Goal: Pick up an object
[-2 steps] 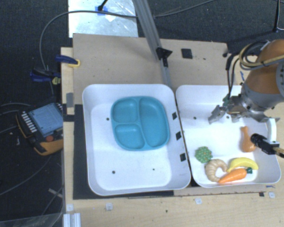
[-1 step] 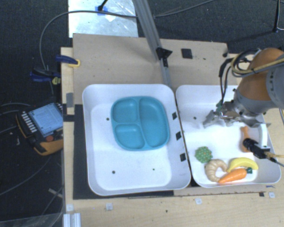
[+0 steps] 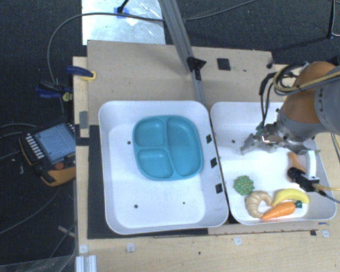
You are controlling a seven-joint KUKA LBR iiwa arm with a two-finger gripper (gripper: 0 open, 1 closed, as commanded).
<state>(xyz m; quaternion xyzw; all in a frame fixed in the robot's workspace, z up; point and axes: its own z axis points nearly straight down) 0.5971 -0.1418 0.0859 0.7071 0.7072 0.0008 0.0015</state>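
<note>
So far nothing is picked up: the gripper (image 3: 255, 143) hangs low in the right bin (image 3: 226, 120), its fingers apart with nothing between them as far as we can make out. The broccoli (image 3: 243, 184), croissant (image 3: 256, 202), carrot (image 3: 279, 210) and banana (image 3: 289, 195) lie untouched near that bin's front edge, apart from the gripper, so the grasp and lift remain.
</note>
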